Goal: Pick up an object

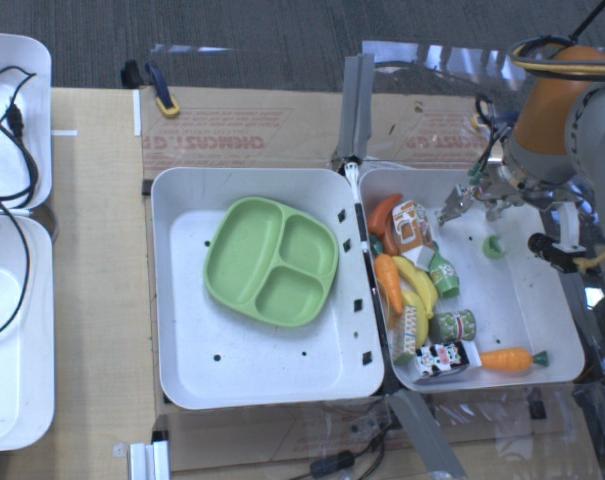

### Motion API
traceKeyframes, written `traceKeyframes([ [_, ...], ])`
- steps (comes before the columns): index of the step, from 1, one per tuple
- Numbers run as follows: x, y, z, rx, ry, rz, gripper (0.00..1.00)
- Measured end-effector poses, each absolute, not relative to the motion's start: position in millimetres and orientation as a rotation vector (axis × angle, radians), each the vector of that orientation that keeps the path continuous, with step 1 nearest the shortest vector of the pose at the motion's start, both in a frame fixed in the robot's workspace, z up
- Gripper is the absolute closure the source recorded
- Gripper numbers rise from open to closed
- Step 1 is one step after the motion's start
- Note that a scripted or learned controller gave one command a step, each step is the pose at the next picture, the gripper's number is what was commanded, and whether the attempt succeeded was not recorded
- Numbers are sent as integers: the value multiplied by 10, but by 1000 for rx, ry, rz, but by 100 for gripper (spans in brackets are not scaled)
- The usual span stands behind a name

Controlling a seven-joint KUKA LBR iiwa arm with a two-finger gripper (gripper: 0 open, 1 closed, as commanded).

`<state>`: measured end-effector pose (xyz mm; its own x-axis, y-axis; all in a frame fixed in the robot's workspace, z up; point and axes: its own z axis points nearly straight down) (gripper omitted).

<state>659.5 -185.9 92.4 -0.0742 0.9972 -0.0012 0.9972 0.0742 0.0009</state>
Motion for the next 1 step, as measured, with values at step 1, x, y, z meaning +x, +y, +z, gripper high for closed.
traceKeyframes([
  [1,6108,-2152,930,2040,2396,11,0],
])
